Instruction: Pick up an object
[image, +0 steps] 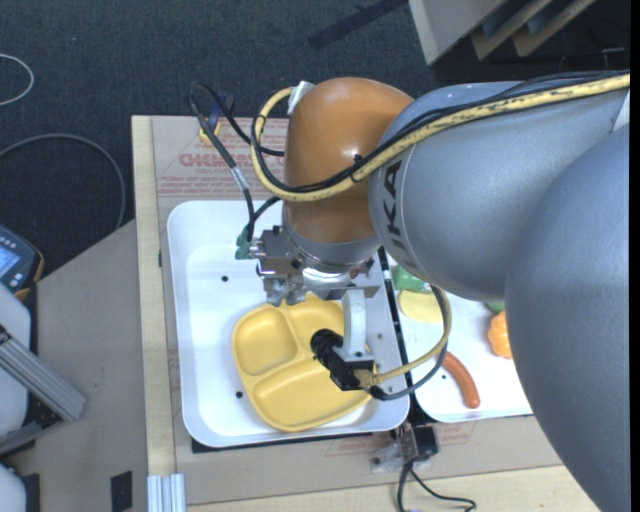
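The yellow divided tray (285, 375) is lying in the left bin (200, 300), with the claw (290, 290) being held low at its far rim. Whether the claw is spread cannot be told. The rim should be straddled squarely before lifting.

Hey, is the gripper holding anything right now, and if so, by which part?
Cannot be told. The gripper is down over the yellow tray in the left bin, near the tray's top edge, but the wrist hides the contact.
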